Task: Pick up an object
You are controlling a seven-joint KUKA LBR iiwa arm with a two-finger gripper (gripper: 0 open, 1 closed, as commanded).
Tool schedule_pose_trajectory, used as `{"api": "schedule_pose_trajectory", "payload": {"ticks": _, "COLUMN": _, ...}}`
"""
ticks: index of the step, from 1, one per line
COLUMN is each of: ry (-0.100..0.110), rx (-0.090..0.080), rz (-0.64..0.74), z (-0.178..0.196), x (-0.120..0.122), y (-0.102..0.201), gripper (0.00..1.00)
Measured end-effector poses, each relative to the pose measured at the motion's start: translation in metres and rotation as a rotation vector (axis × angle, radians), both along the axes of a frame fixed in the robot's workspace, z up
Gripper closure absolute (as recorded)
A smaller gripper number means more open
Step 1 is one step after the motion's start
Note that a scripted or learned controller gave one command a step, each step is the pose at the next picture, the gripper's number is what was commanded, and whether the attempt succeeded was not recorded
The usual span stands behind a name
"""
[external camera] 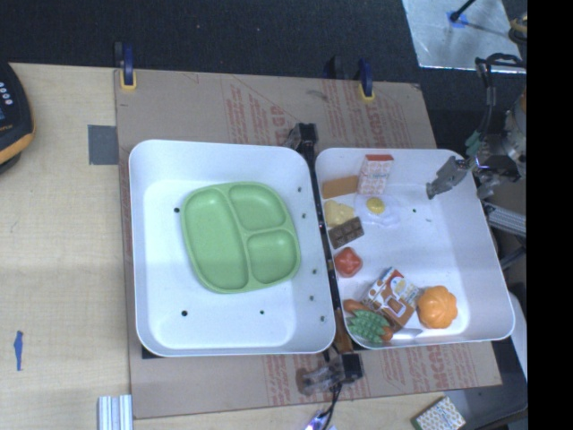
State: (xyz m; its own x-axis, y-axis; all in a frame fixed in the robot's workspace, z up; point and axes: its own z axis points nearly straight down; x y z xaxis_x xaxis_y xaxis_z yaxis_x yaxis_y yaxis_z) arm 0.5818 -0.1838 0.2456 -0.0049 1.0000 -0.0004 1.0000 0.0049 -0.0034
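The right bin (pixel 466 240) holds several small items. A white and red carton (pixel 376 173) and a tan block (pixel 340 187) lie at its far left. Below them are a yellow piece (pixel 338 213), a small yellow ball (pixel 375 207), a brown bar (pixel 346 232) and a red tomato (pixel 347 262). A printed packet (pixel 392 296), an orange pumpkin (pixel 437 306) and a green leafy piece (pixel 367 327) fill the near corner. My gripper (pixel 445 179) hangs over the bin's far right part, apart from all the items and with nothing seen in it.
The left bin (pixel 161 312) carries a green divided plate (pixel 240 236). Clamps (pixel 307 137) join the two bins at the far and near ends of the seam. The arm (pixel 498 155) enters from the right edge. A yellow and black device (pixel 12 115) sits at the far left.
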Motion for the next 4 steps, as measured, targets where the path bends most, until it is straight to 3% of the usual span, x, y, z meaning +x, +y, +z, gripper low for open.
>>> {"api": "schedule_pose_trajectory", "payload": {"ticks": 1, "ry": 0.015, "rx": 0.006, "rz": -0.001, "z": -0.070, "x": -0.102, "y": 0.016, "gripper": 0.00}}
{"api": "schedule_pose_trajectory", "payload": {"ticks": 2, "ry": 0.002, "rx": 0.000, "rz": 0.002, "z": -0.056, "x": -0.097, "y": 0.014, "gripper": 1.00}}
{"api": "schedule_pose_trajectory", "payload": {"ticks": 3, "ry": -0.003, "rx": 0.000, "rz": 0.004, "z": -0.030, "x": -0.106, "y": 0.054, "gripper": 1.00}}
{"api": "schedule_pose_trajectory", "payload": {"ticks": 4, "ry": 0.003, "rx": 0.003, "rz": 0.006, "z": -0.055, "x": -0.093, "y": 0.109, "gripper": 1.00}}
